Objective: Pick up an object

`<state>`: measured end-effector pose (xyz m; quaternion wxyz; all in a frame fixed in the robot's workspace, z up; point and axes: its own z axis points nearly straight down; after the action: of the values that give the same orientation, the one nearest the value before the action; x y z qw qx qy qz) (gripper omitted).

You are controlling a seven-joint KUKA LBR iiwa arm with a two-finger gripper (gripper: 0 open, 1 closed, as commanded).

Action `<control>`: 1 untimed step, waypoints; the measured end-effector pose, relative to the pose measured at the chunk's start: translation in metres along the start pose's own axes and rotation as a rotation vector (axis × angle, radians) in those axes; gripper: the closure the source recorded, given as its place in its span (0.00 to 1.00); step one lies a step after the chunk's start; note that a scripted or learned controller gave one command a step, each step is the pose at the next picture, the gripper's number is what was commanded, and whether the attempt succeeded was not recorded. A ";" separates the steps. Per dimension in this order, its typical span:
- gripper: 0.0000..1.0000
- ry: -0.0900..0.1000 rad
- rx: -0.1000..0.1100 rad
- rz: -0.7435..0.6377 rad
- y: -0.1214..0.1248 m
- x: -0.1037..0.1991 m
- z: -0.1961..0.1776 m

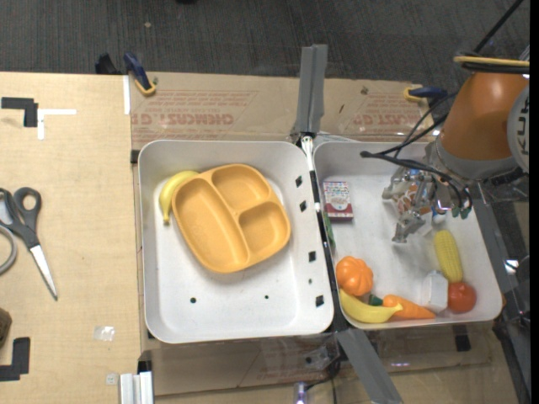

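My gripper hangs over the middle of the right bin, reaching in from the right under the orange wrist band. Nothing shows between its fingers. Below and right of it lies a yellow corn cob. A red tomato rests at the bin's front right corner. Along the front wall lie a carrot, a yellow banana and an orange pumpkin-like toy. A small red and white box stands by the bin's left wall.
The left bin holds an orange divided plate with a second banana tucked at its upper left edge. Scissors lie on the wooden bench at far left. A grey divider bar runs between the bins.
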<state>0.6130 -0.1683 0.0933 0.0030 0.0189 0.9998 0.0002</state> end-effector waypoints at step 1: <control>0.00 -0.001 0.001 0.154 -0.002 -0.012 -0.001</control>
<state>0.6253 -0.1711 0.0940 0.0037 0.0956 0.9954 0.0001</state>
